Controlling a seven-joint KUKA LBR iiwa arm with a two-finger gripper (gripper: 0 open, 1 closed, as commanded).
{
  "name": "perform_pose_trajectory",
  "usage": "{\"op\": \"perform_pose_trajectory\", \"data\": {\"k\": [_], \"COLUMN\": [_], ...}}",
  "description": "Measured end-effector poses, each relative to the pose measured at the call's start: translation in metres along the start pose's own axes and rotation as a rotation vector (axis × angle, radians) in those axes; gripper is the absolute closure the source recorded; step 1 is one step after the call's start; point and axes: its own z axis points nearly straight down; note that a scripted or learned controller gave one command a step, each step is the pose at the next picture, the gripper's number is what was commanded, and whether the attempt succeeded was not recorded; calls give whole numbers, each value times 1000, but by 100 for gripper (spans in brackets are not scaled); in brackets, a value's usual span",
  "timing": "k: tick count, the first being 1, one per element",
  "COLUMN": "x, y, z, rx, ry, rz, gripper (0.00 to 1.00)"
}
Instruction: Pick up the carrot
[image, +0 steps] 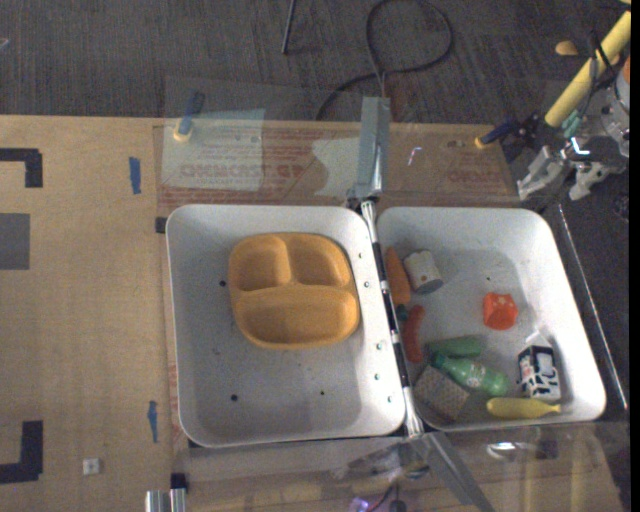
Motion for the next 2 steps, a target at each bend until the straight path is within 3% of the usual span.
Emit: {"op": "perform_pose_trajectory", "data": {"k": [1, 2], "x": [44, 83], "y": [-9, -73], "z": [159, 188], "rx": [0, -6], "ry": [0, -4], "rz": [-1, 107], "gripper": [0, 0]}}
